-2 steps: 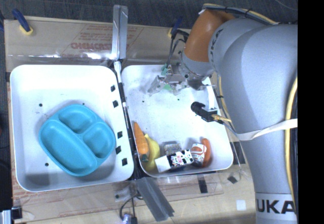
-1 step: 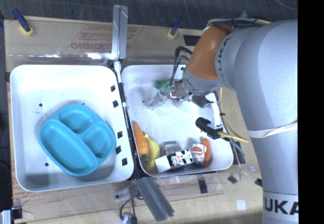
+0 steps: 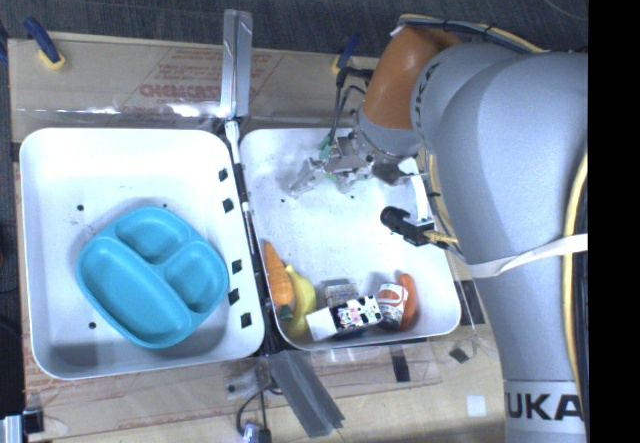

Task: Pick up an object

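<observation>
From my seat I see the arm [image 3: 500, 161] reaching in from the right, its orange band bent over the far end of the right bin [image 3: 300, 221], and the pincer [image 3: 335, 169] hanging low above the bin's bare far floor. It sits too small and cluttered against the white for me to say how it is set or whether anything is in it, so I cannot tell its state. What there is to pick lies well apart from it, bunched along the near wall of that same bin: a carrot [image 3: 274, 276] lying along the left wall, a banana [image 3: 301, 297] just beside it, a black-and-white patterned carton [image 3: 345, 317] pressed to the near rim, a small grey item [image 3: 338, 288] behind it, and a red can [image 3: 395, 303] at the right end. I judge they have slid into that corner because the floor dips toward the walls, which leaves them touching and awkward to separate. The left bin [image 3: 60, 181] carries a blue divided plate [image 3: 150, 276], lying flat near its middle. If the pincer is over bare floor, I would expect a close here to catch nothing; the cluster calls for a move toward the near side.
</observation>
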Tool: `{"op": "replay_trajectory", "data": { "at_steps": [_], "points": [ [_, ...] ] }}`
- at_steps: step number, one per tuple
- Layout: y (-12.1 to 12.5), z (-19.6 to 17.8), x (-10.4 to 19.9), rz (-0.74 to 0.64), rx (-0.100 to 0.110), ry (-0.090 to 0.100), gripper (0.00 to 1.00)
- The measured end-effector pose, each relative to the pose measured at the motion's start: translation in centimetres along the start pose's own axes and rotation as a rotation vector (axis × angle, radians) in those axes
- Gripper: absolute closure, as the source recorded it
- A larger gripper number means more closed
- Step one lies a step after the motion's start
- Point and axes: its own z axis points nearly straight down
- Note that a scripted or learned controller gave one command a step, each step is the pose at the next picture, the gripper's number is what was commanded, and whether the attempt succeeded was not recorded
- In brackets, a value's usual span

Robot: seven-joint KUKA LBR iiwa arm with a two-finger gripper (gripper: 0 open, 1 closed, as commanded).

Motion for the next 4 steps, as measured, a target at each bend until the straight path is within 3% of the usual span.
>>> {"op": "replay_trajectory", "data": {
  "at_steps": [1,2,3,4],
  "points": [
    [0.1,-1.1,0.0,-0.005,-0.006,-0.003,1.0],
    [0.1,-1.1,0.0,-0.006,-0.006,-0.003,0.0],
    [-0.1,-0.2,-3.5,-0.058,-0.01,-0.003,0.0],
    [0.0,-1.3,-3.4,-0.063,-0.011,-0.004,1.0]
  ]
}}
